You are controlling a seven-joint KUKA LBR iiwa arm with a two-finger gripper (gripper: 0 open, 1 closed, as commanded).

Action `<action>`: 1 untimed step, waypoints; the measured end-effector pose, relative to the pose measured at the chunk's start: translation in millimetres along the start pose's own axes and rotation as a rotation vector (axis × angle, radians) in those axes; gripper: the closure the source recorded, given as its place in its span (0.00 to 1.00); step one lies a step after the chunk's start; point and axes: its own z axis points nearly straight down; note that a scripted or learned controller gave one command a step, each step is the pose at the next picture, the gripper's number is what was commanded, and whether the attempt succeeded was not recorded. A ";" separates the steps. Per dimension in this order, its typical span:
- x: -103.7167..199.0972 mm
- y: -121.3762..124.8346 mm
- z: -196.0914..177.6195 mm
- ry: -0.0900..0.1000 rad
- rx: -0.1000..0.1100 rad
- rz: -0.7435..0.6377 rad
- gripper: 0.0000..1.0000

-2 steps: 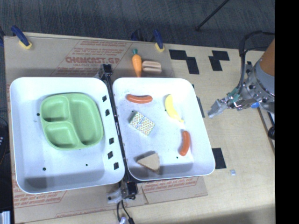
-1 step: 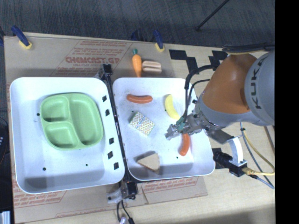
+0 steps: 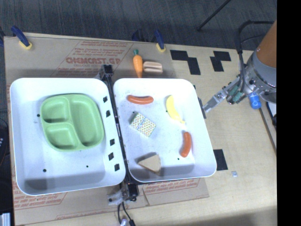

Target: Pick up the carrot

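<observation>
The carrot (image 3: 137, 64) lay outside both bins, on the cardboard sheet (image 3: 89, 55) just beyond the far rim of the right bin (image 3: 200, 126), touching or nearly touching a small tan-and-brown block (image 3: 153, 68) at its side. Nothing of the task looked done: the carrot sat untouched on the board, and reaching, closing and lifting were all left.

The arm (image 3: 263, 65) stood well apart from it, off to the right of the right bin, with the gripper (image 3: 211, 102) near that bin's right rim and holding nothing. How far its claw stood open could not be told (the tip was too small and slanted to read).

In the left bin (image 3: 19, 126) sat a green divided plate (image 3: 71, 122) with 3 compartments. The right bin held 2 sausages, 1 near the far rim (image 3: 140, 99) and 1 by the right wall (image 3: 186, 144), a banana (image 3: 173, 109), a patterned packet (image 3: 142, 125) and a brown wedge (image 3: 149, 163).

Red print on the cardboard read roughly "CHEMCAST GP", with smaller lines under it too blurred to make out; more red print showed along the near edge, also unreadable. 2 blue-and-yellow clamps (image 3: 21, 37) pinned the board's far edge.
</observation>
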 end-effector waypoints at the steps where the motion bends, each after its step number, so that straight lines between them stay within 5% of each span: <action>1: 58.8 29.2 120.0 0.004 0.003 0.150 1.00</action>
